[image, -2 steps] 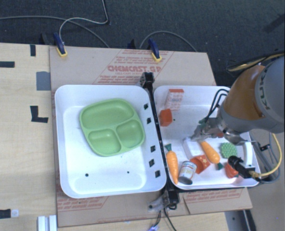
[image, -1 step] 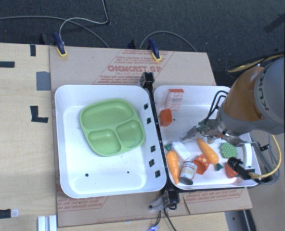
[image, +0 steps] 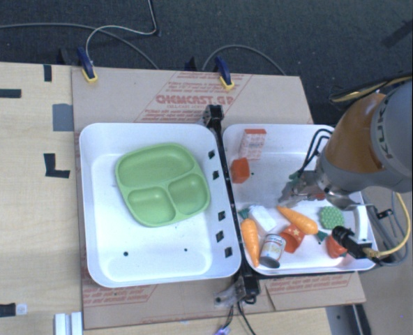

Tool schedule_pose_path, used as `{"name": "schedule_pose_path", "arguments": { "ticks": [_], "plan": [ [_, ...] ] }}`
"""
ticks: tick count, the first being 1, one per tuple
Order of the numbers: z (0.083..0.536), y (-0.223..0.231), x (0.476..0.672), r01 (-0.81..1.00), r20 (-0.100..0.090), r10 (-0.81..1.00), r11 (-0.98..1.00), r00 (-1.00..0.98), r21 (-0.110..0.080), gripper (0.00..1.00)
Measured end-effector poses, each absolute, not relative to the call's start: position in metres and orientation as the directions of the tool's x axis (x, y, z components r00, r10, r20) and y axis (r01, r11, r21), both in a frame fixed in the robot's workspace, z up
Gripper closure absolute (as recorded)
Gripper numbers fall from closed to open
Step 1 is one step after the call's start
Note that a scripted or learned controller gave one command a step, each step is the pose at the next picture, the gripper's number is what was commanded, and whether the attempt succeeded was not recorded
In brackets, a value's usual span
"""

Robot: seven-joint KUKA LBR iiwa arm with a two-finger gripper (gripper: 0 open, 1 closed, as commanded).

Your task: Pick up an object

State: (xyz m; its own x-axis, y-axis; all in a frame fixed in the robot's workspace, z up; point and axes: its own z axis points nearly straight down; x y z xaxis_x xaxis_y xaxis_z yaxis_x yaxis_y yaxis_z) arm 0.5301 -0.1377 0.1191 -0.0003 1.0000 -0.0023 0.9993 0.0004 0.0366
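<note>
Red lettering reading "CHEMCAST GP" runs across the cardboard sheet [image: 192, 96] beneath two white bins. The grey-and-orange arm [image: 363, 149] reaches in from the right, its gripper [image: 295, 192] poised low over the right bin [image: 283, 135], just above a carrot [image: 298, 221] among small toy foods. A green divided plate [image: 163, 183] sits in the left bin [image: 95, 208].

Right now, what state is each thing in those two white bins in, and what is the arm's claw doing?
Green divided plate: flat, right side up, left bin.
Small can: lying tilted, right bin's near edge.
Carton: lying flat, right bin's far end.
Two carrots: lying loose, untouched.
Gripper: low over the right bin, holding nothing I can see.
</note>
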Motion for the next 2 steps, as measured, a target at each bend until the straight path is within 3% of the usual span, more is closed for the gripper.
{"name": "schedule_pose_path", "arguments": {
  "ticks": [1, 2],
  "plan": [
    [0.119, -0.138, 0.53, 0.999, -0.002, 1.0, 0.0, 0.0, 0.036, 0.0],
    [0.094, -0.144, 0.508, 1.0, -0.011, 1.0, -0.005, 0.005, 0.011, 0.0]
  ]
}}
